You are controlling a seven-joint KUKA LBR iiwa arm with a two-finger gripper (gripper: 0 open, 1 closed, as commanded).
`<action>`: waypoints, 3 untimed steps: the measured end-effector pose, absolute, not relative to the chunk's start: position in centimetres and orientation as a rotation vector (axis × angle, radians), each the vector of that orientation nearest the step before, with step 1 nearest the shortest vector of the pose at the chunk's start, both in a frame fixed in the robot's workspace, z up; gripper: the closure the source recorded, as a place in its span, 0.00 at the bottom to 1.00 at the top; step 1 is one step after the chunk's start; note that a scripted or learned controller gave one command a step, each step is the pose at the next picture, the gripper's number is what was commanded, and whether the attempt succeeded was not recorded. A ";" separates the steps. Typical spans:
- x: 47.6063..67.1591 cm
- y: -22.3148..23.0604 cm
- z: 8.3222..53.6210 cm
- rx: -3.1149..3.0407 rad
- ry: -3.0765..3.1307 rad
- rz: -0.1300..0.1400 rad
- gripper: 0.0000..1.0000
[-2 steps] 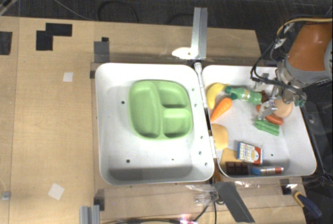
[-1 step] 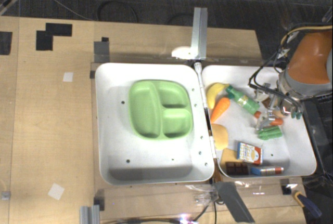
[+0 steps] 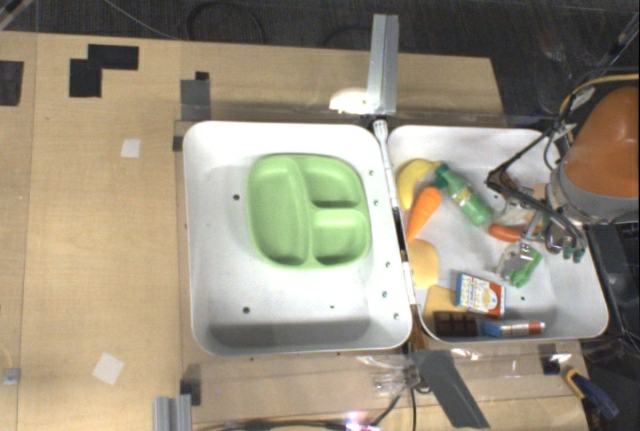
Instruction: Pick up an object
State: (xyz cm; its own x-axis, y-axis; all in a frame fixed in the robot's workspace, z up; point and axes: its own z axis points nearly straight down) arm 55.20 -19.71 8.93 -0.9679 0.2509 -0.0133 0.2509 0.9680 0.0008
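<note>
The right bin [image 3: 585, 314] holds several small things: a yellow fruit [image 3: 413, 176], a carrot [image 3: 423, 210], a green bottle [image 3: 466, 198], a small orange piece [image 3: 503, 232], a green piece [image 3: 522, 265], a little printed carton [image 3: 478, 293], a brown bar [image 3: 452, 325] and a red and blue marker [image 3: 512, 328]. My gripper [image 3: 540, 231] hangs low over the right part of this bin, just above the green piece and beside the orange piece. The wrist, with its orange band [image 3: 606, 151], and dark cables cover the gripper's tips.
The left bin [image 3: 215, 299] carries a green divided plate [image 3: 305, 209]. A metal post [image 3: 383, 64] stands behind the ridge between the bins. A pale round item [image 3: 425, 263] lies by the right bin's left wall.
</note>
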 end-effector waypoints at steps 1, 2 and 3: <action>56.9 -17.5 8.9 0.542 3.080 -0.001 0.00; 57.4 -17.5 10.4 0.526 3.065 -0.004 1.00; 57.4 -17.5 10.4 0.526 3.066 -0.004 0.00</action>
